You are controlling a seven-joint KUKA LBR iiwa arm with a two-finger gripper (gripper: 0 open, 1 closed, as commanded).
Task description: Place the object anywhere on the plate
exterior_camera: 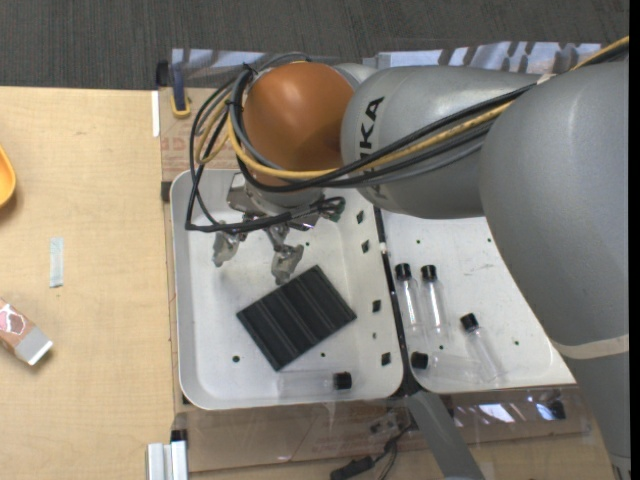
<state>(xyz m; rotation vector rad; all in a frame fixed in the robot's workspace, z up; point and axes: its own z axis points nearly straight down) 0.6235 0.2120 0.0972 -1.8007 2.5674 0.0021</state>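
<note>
Wooden benchtop runs along the left; two shallow white bins sit side by side, the left bin and the right bin. Grey arm reaches in from the right, its orange band over the left bin's far edge. Gripper hangs fingers spread apart, holding nothing, just above the black ribbed plate. Clear tubes lie in the right bin.

A black ribbed rectangular plate is lying flat and skewed in the left bin's near half. Clear tubes with black caps, possibly the object, are lying in the right bin.
</note>
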